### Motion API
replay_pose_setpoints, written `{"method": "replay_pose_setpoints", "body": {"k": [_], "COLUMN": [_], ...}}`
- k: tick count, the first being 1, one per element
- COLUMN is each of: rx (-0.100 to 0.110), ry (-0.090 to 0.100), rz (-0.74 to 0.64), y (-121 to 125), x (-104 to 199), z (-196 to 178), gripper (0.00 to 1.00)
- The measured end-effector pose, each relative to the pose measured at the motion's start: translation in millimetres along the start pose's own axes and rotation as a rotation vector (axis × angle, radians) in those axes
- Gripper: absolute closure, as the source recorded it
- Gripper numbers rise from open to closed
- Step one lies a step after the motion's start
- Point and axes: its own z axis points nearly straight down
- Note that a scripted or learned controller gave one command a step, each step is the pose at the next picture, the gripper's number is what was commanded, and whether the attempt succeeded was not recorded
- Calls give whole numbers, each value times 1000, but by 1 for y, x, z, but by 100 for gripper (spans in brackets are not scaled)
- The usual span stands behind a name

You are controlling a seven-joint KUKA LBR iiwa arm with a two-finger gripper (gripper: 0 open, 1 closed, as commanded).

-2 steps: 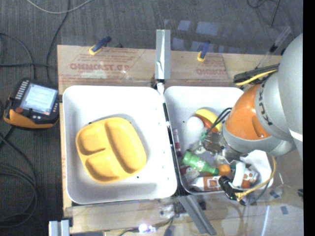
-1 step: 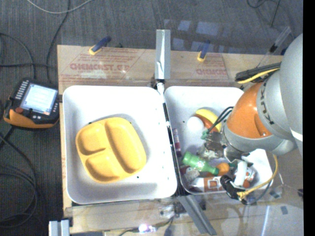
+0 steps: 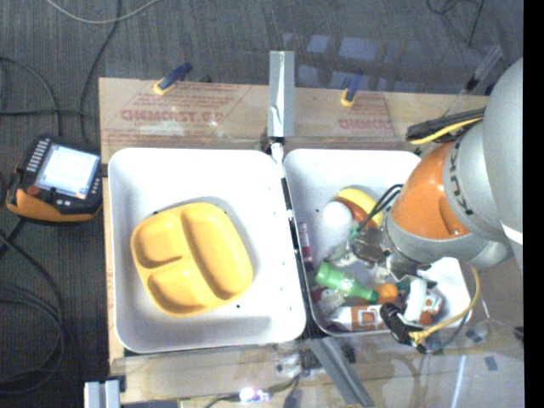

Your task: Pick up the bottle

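Two bins: white, side by side on the bench.
Left bin (image 3: 119,228): holds a yellow divided tray (image 3: 191,257).
Right bin (image 3: 299,194): green bottle (image 3: 344,280) lying on its side among clutter, orange cap toward the arm.
Arm (image 3: 442,202): low over the right bin.
Gripper (image 3: 374,249): just above the bottle; grip state cannot be told.

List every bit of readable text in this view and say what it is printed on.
"CHEMOIST" or similar, faded red print on the cardboard behind the left bin: only roughly readable.
Red print on the cardboard behind the right bin: too blurred.
Pendant screen: too small.
Label on the white box: unreadable.
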Motion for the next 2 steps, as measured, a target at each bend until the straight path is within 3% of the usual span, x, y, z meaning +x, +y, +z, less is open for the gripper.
{"method": "replay_pose_setpoints", "body": {"k": [1, 2], "rx": [13, 8], "ry": [-6, -6], "rz": [-129, -130], "y": [15, 16], "x": [-3, -2], "z": [10, 1], "gripper": [0, 100]}}
